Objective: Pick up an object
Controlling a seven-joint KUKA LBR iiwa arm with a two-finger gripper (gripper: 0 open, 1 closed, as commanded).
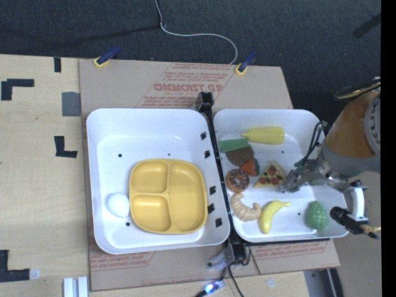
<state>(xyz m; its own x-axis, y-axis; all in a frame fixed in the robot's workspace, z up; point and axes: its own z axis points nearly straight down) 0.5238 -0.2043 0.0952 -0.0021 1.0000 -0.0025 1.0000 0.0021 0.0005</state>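
My gripper (291, 182) is low inside the right bin (297, 117), at its right-middle, just right of a pizza slice (270, 176). The grey arm with its orange band (354, 135) comes in from the right. Around it lie a yellow corn cob (263, 135), a green piece (233, 145), a brown and red item (242, 158), a donut (237, 180), a croissant (245, 210), a banana (272, 215) and a green broccoli-like toy (317, 216). I see nothing lifted off the bin floor.
The left bin (111, 135) holds a yellow divided plate (167, 195) and a white egg (117, 204). A black divider clip (205, 101) sits between the bins. Both bins rest on cardboard (179, 82) on the bench.
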